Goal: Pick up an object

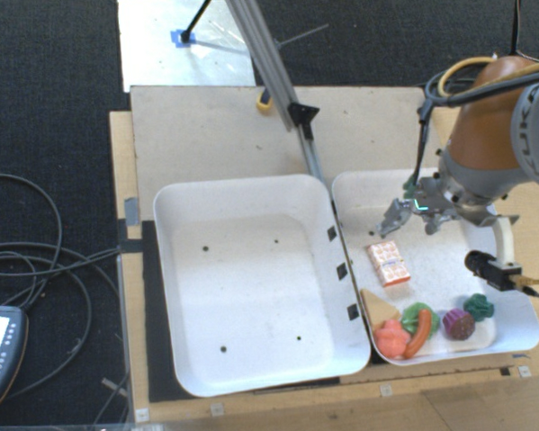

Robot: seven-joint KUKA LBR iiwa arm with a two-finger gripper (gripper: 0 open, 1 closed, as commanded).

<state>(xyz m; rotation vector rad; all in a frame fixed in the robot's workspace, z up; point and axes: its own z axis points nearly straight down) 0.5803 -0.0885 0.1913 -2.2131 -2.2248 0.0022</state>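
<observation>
Small box (388, 263), pink-and-white, lies flat in right bin (358, 195), mid-floor. Gripper (397, 216) hovers just above-left of it, fingers apart, nothing between. Toy foods clustered along bin's near edge: carrot (418, 332), purple piece (458, 324), green piece (479, 306). Left bin (174, 206) beside.

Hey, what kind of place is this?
Probably a robotics lab: a robot arm reaches over two white bins on a bench, toy food lies in one, and loose cables cross the floor.
</observation>
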